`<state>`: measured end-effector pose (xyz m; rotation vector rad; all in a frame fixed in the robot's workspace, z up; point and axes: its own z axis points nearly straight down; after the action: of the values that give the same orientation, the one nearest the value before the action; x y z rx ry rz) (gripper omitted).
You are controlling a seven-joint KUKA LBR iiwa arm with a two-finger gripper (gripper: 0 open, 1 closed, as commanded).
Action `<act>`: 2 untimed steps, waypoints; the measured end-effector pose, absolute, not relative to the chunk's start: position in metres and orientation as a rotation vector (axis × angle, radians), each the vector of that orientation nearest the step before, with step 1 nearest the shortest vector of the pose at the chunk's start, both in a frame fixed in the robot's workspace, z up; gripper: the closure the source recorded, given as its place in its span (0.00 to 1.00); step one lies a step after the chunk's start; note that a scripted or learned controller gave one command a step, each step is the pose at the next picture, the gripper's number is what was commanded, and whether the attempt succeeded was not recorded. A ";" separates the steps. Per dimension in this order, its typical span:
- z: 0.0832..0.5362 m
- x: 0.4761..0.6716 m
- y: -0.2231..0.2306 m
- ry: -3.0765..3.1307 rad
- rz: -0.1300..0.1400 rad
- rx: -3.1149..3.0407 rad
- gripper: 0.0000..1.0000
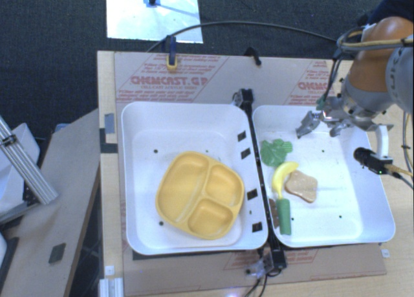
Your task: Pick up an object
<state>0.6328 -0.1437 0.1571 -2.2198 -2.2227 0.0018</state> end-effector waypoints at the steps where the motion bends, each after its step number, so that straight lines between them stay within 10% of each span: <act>1: 0.096 0.637 -0.146 -2.223 0.001 -2.219 0.00; 2: 0.087 0.640 -0.146 -2.227 -0.004 -2.223 0.00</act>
<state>0.6395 -0.1462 0.0874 -2.2230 -2.2270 -0.0040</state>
